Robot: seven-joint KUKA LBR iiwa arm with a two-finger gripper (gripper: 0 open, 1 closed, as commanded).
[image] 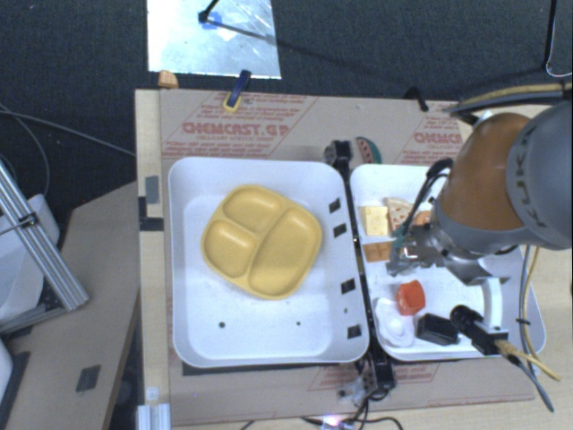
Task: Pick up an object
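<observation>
Printed in red on the brown sheet (269,133) covering the worktop: "CHEMCAST GP", once beyond the far rim of the left bin (192,267) and again, cut off by the arm, beyond the far rim of the right bin (376,179). Beneath each, a smaller line of print, too small to read.

In the left bin: one yellow plate (262,240) with three compartments, lying flat around the bin's middle, well apart from every wall.

In the right bin: several things crowded toward its left wall.
- Near the far left corner, a pale cream block (373,219), with a tan wedge-shaped piece (398,211) just beside it on the right.
- Closer to the near edge and hard by the left wall, a brown square piece (377,252) with a cracker-like look.
- Further toward the near rim, a red object (410,296).
- By the near left corner, a white rounded object (397,325).
- Just beside the white one, along the near rim, a black block (437,330).

Reaching in from the right, low over the right bin: the gripper (403,256), between the brown square piece and the red object, just beside both. Open or closed: cannot tell from this angle.

Along the seam between the two bins: a row of small black clips (340,231). At the worktop's far edge: a small blue-and-yellow item (237,90).
</observation>
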